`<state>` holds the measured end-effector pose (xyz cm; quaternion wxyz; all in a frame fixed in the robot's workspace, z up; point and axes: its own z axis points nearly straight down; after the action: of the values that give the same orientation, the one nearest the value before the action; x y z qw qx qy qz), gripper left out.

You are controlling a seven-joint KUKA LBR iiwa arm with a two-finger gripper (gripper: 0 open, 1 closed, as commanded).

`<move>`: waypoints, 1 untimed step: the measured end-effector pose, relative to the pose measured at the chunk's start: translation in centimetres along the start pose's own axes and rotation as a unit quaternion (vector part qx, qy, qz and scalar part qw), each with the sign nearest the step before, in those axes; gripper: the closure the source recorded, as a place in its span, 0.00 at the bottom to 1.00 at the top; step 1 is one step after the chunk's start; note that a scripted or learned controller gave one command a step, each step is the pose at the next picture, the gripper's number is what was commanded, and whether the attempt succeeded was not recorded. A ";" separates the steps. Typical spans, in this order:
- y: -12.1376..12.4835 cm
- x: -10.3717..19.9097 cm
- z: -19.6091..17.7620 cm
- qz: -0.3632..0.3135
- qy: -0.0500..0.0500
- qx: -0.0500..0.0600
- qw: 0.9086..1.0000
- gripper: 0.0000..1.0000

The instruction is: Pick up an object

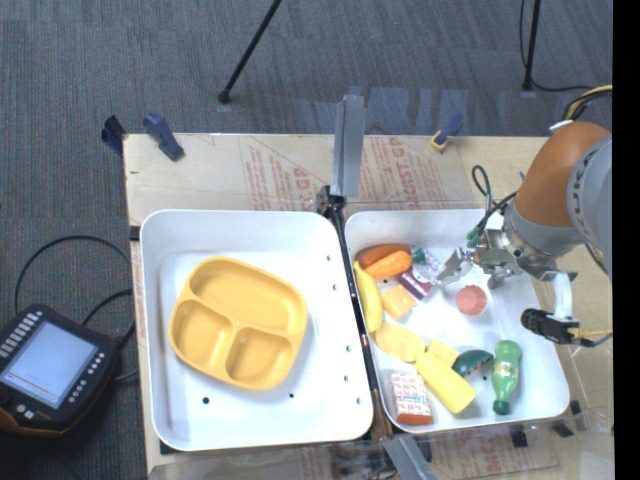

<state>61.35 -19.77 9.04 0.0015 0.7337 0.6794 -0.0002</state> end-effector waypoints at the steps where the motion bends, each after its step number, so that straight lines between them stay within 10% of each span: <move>1: -0.2 0.0 -0.5 0.000 0.002 0.005 1.000 1.00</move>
<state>61.12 -19.72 9.57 -0.0032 0.7338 0.6793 -0.0022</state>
